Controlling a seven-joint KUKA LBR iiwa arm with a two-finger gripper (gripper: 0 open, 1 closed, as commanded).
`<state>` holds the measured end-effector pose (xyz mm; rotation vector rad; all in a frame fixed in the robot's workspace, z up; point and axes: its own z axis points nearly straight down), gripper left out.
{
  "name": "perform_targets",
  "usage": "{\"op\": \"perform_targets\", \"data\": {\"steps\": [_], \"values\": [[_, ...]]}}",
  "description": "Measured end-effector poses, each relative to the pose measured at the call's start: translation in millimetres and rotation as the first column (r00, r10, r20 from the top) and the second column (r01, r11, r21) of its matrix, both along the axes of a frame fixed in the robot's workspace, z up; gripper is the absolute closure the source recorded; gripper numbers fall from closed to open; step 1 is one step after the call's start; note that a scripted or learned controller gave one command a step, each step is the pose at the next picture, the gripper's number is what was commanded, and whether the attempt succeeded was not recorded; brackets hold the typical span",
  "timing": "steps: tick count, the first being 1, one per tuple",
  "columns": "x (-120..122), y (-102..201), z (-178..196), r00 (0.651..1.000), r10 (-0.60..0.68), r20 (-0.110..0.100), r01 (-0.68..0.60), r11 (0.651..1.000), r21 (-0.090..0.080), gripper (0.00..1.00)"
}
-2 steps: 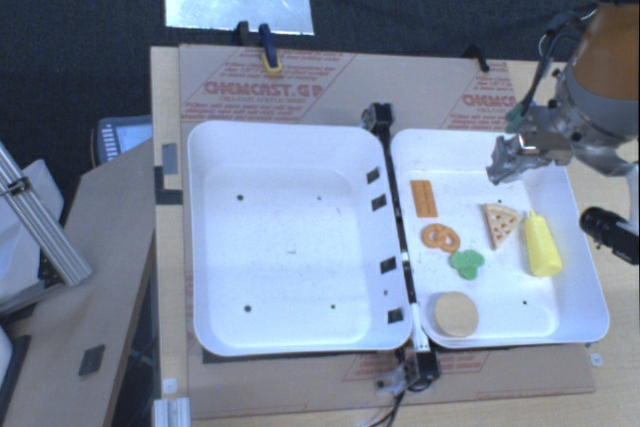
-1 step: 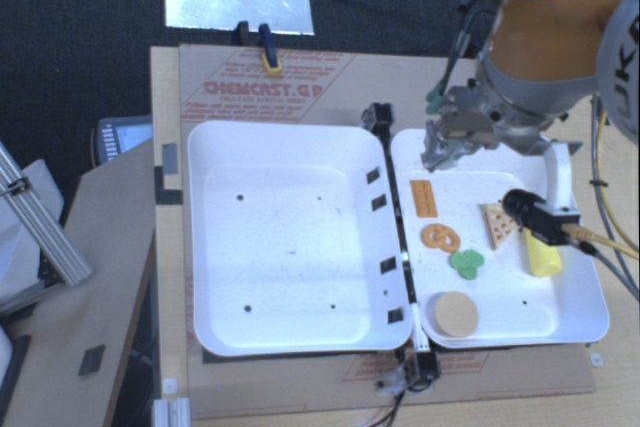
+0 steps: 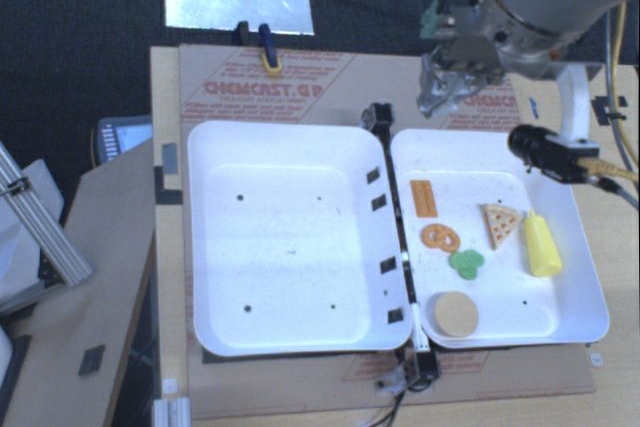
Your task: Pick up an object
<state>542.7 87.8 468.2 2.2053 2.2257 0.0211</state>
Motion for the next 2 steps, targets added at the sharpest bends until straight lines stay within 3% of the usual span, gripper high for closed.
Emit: {"op": "perform_targets", "data": {"steps": [1,2], "values": [[12,67,46,1.0,0.002,-0.007,-0.002,1.0,0.001,1.0],[26,132,68,1.0,0.001,-0.011,-0.001,1.0,0.0,1.0]]}}
